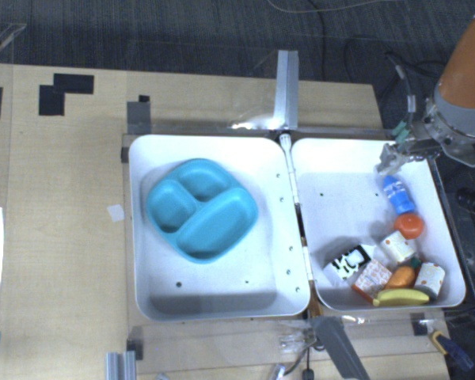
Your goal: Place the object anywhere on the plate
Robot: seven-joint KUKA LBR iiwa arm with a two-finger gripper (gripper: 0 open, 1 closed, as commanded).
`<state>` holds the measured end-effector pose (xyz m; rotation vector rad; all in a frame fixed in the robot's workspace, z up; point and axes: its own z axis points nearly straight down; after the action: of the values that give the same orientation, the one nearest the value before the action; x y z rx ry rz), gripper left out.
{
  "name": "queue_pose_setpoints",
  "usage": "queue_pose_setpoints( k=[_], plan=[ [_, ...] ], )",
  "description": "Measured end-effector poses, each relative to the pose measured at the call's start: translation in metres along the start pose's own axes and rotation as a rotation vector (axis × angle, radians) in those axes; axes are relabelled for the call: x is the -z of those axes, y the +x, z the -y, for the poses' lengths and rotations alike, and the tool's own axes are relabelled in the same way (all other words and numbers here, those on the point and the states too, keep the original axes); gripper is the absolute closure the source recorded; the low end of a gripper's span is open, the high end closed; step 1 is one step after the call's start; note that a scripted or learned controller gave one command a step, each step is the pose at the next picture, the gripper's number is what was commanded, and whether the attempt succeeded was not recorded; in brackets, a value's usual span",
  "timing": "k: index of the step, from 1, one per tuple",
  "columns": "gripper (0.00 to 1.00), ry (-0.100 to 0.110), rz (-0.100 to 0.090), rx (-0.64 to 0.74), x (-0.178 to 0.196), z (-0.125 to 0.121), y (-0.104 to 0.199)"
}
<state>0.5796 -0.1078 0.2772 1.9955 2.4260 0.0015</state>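
Yellow plastic banana (401, 297) lies nearest; tool (393, 154), grip state unreadable, hangs just above small blue bottle (397, 194), sectioned blue plastic plate (200, 207) well left in other bin.

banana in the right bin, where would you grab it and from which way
Probably across the middle of the banana, coming straight down from above. It lies flat on its side along the front wall of the right bin, so the fingers would close across its narrow width. The orange carrot and the white cup sit close behind it, leaving little room there.
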Motion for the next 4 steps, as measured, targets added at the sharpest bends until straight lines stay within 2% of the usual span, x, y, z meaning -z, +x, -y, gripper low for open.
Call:
queue_pose_setpoints(
  k=[1, 2, 3, 4],
  plan=[
    [1.00, 0.002, 0.000, 0.182, -0.024, 0.000, 0.074],
    [1.00, 0.005, 0.000, 0.081, -0.085, 0.056, 0.151],
    [1.00, 0.002, 0.000, 0.136, -0.062, -0.010, 0.182],
    [1.00, 0.005, 0.000, 0.176, -0.096, -0.028, 0.215]
  ],
)
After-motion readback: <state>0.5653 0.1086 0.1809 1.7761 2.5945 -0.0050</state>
